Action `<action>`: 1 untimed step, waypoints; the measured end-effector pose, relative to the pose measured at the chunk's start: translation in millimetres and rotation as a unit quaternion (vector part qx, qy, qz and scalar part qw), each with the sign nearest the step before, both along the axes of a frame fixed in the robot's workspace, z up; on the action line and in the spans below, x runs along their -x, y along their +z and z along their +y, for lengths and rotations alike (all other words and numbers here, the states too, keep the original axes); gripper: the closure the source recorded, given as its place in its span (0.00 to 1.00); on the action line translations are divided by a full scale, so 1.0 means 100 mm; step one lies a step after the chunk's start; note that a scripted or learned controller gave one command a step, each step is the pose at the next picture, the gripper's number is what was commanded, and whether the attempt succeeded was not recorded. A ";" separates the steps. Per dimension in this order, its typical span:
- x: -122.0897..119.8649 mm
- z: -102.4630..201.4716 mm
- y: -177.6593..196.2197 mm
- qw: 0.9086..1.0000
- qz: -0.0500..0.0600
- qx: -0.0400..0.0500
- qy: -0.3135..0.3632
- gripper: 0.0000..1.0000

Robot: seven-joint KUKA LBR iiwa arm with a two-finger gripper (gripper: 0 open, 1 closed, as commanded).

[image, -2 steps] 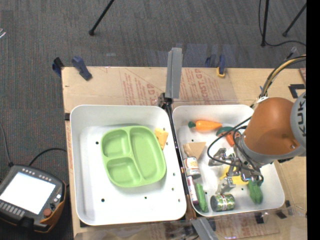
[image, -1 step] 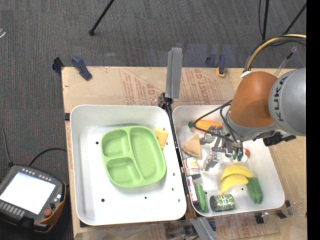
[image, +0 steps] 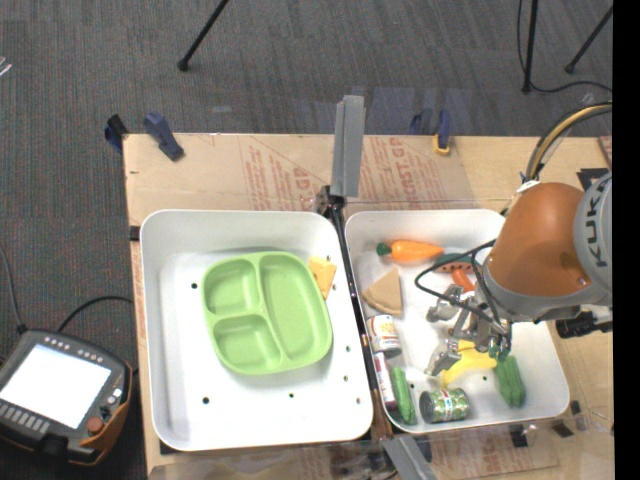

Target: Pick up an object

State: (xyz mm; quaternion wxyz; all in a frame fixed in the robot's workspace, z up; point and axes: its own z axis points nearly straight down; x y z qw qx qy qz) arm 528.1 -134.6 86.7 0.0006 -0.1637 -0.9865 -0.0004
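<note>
The arm point(image: 545, 248) is reaching into the right bin point(image: 545, 408), its hand point(image: 460, 353) hanging just over a banana point(image: 472, 365); whether the hand is apart or together, I cannot tell. A can point(image: 444, 405), a carrot point(image: 410, 251) and a bread slice point(image: 385, 292) are lying nearby. A green tray point(image: 267, 311) is sitting in the left bin point(image: 165, 328).
</note>
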 end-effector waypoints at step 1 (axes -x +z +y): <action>0.39 0.05 0.10 1.000 -0.021 0.002 0.019 0.00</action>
